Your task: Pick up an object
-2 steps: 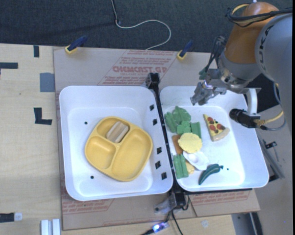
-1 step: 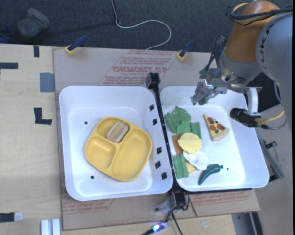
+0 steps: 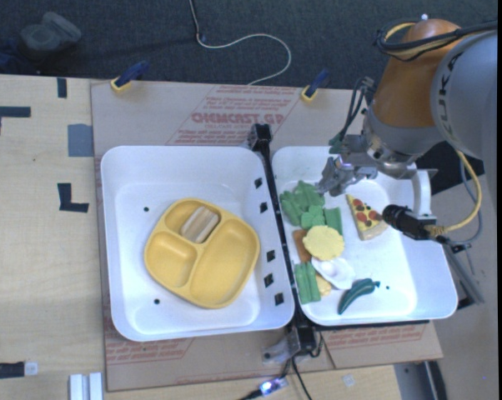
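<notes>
- The arm (image 3: 426, 82) reached in from the right and hung over the right bin (image 3: 418, 294), its claw (image 3: 336, 176) low above the bin's upper part, near the top of the toy food pile
- Whether the claw was apart or together I could not tell; the slanted view from above hid the tips against the wrist hardware, and nothing showed clamped in it
- The likely targets all lay in the right bin: a cluster of green leafy pieces (image 3: 305, 205) just below and left of the claw, a pizza slice (image 3: 366, 217) just to its right, a yellow round piece (image 3: 324, 242) lower down, a white piece (image 3: 334, 270) under that, and a dark green pepper (image 3: 357, 292) near the bin's front
- Every one of these looked to be resting on the bin floor or on its neighbours, none raised
- The left bin (image 3: 126, 248) carried a yellow divided plate (image 3: 203, 252) with a tan piece (image 3: 200, 222) in its upper compartment, well apart from the claw
- My judgement: the pick was at the approach stage, with descent, closing and lift all left to do
- The green leafy pieces or the pizza slice seemed the nearest candidates, though which one was meant could not be told
- The pile was crowded, so a neighbour might be nudged or caught along with the target
</notes>
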Motion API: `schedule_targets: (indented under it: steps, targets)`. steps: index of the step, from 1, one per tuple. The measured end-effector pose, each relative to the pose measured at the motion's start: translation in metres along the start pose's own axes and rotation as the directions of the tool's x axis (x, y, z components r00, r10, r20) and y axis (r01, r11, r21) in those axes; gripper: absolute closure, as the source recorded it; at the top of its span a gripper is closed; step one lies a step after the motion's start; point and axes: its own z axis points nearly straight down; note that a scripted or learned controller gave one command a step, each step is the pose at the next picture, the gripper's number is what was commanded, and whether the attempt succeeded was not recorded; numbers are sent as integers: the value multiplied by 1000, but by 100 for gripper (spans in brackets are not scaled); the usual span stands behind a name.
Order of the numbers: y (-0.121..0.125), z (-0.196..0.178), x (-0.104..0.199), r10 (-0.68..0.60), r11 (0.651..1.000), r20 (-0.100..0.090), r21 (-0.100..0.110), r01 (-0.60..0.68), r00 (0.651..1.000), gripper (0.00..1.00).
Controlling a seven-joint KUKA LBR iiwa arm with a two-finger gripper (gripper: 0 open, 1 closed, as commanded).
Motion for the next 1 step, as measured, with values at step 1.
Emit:
schedule_targets:
  steps: [1]
  targets:
    - [-5, -4, -15, 1, 1000, 0, -1, -1, 1000, 100]
